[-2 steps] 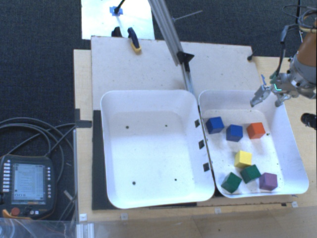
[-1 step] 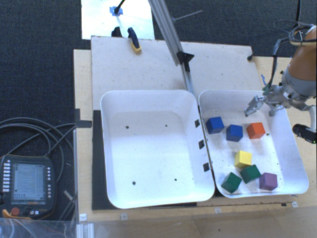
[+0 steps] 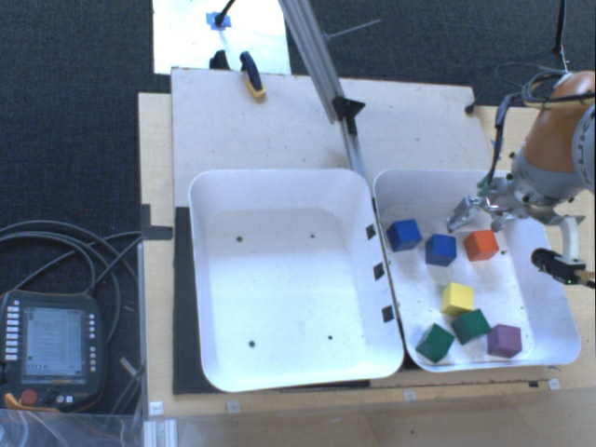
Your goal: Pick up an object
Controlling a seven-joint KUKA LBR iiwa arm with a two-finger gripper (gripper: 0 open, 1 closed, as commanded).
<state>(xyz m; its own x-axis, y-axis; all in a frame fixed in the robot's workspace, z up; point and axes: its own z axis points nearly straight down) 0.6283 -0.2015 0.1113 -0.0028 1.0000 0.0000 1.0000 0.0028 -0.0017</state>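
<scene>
Across the middle of the frame: tabletop (image 3: 279, 119), pale and rectangular. At centre: left bin (image 3: 279, 277), white and shallow. At right, just beside it: right bin (image 3: 549, 315), white, with seven cubes inside. From the right edge: grey arm (image 3: 559, 161) with orange band. Over the right bin's upper part: gripper (image 3: 480, 210), fingers spread, nothing between them. Just below the gripper: orange cube (image 3: 481, 245). Left of that: two blue cubes (image 3: 403, 234) (image 3: 440, 249). Lower: yellow cube (image 3: 456, 298), two green cubes (image 3: 471, 326) (image 3: 434, 342), purple cube (image 3: 504, 340). Lower left corner: teach pendant (image 3: 47, 347) with cables.
</scene>
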